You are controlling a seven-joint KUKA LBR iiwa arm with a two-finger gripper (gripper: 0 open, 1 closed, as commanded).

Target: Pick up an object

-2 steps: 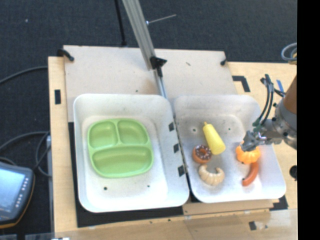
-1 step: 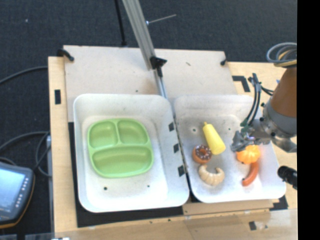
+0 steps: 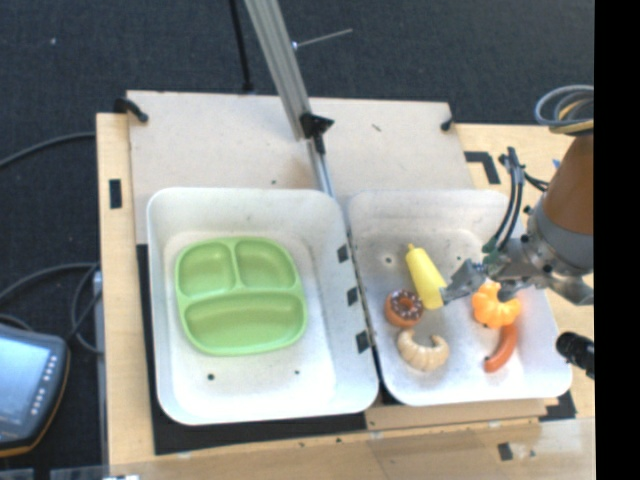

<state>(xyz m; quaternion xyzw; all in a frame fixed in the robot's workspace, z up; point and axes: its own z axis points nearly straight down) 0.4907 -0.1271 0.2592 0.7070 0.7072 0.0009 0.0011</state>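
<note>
Two shallow white plastic bins sit side by side on a pale wooden bench (image 3: 118, 268). Left bin (image 3: 165, 368) carries a light green three-compartment plastic tray (image 3: 240, 295), roughly centred in it, slightly toward its far edge. Right bin (image 3: 400, 218) carries all the small toy foods, clustered in its near half: a yellow plastic corn cob (image 3: 425, 277) lying at a slant near the bin's middle, a brown doughnut with pink topping (image 3: 404, 308) just beside the cob's near end on its left, a beige croissant-shaped piece (image 3: 423, 351) near the doughnut toward the bin's near edge, an orange bell pepper (image 3: 496, 308) toward the right edge, and a red-orange chilli pepper (image 3: 501, 349) just near of it, close to the near right corner. Grey arm with orange band (image 3: 575, 193) reaches in over the right edge of the right bin. The two-finger gripper (image 3: 480, 278) is low over the bin, between the corn cob and the orange pepper; one grey finger (image 3: 462, 281) points left toward the cob, tip just beside the cob's lower part, while the orange pepper sits directly under and against the gripper body's near side. Cannot tell how the gripper's jaws stand, and nothing is visibly between them. A slanted aluminium rail (image 3: 280, 53) rises from the bench's far edge between the two bins.
</note>
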